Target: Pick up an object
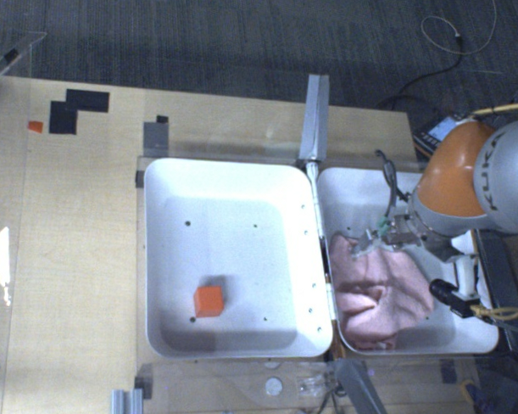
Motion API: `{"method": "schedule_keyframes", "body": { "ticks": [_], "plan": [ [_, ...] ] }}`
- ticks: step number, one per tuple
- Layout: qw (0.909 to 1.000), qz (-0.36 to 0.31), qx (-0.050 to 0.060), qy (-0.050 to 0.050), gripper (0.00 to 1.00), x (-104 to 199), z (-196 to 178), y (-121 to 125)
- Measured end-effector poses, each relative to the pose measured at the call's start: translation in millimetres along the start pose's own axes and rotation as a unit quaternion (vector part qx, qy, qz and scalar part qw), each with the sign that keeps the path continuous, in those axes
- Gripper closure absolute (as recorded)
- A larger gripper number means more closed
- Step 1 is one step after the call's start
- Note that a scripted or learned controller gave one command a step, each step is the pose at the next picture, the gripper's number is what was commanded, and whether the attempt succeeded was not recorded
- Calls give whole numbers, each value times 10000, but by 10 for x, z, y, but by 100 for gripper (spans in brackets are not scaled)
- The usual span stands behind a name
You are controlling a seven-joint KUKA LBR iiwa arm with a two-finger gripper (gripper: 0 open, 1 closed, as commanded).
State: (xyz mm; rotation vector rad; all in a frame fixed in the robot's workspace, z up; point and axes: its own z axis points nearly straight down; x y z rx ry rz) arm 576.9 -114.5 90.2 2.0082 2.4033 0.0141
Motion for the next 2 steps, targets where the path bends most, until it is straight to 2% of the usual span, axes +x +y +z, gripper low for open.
{"method": "schedule_keyframes", "body": {
  "ticks": [1,2],
  "plan": [
    [9983,-587,-17,-19,0,-81,-10,-456],
    [9991,-433,-20,-6,0,275,-7,-100]
  ]
}}
